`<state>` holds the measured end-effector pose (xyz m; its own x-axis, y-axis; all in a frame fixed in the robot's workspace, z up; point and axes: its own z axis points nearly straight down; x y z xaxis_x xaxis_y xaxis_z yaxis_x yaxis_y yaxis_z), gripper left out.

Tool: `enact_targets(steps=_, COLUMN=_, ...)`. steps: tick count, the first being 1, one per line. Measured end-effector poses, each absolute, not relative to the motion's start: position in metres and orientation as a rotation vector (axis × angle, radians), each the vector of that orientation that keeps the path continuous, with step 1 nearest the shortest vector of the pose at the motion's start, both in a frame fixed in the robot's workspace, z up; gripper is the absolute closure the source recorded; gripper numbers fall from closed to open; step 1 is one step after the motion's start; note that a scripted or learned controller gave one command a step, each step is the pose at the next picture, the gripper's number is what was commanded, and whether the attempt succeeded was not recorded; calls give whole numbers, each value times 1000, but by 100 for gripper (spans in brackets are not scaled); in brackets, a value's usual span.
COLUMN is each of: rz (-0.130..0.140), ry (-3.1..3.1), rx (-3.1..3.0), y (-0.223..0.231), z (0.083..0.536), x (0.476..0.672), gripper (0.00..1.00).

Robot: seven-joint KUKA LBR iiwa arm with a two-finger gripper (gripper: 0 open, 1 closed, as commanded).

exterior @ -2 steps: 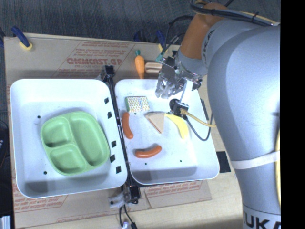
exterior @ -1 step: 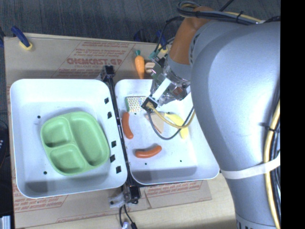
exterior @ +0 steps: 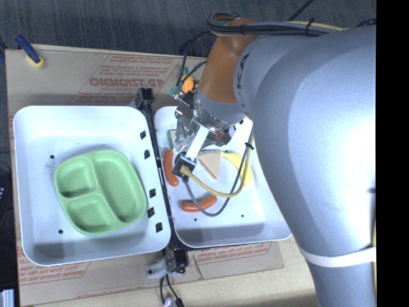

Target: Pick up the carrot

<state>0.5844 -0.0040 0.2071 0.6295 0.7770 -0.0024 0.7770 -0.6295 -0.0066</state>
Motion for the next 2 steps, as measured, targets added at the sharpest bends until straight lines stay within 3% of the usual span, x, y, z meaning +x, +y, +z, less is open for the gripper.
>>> enact_targets(steps=1, rz=4, ry=-1754, rx=-2604, y=-44, z=222, x=590, gripper=100)
enact_targets(steps=2, rz=3, ry=-1430, rx=-2795, y=-62, z=314, x=557, gripper=100)
